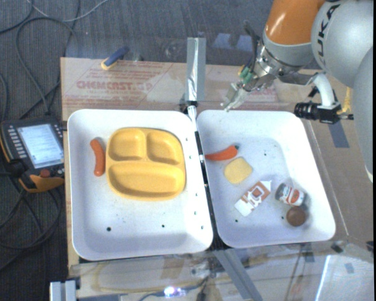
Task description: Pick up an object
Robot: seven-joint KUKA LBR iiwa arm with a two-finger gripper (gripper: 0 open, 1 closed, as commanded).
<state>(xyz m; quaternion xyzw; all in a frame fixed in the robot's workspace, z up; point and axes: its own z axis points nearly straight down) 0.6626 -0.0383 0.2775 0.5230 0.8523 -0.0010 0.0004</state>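
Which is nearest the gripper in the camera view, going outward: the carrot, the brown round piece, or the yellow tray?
From the gripper:
1. Carrot, top left of the right bin.
2. Yellow tray, in the left bin.
3. Brown round piece, right bin's near right corner.

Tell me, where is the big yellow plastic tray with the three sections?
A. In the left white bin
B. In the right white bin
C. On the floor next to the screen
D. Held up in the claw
A. The big yellow plastic tray lies flat in the left white bin, with an orange sausage-shaped toy beside it.
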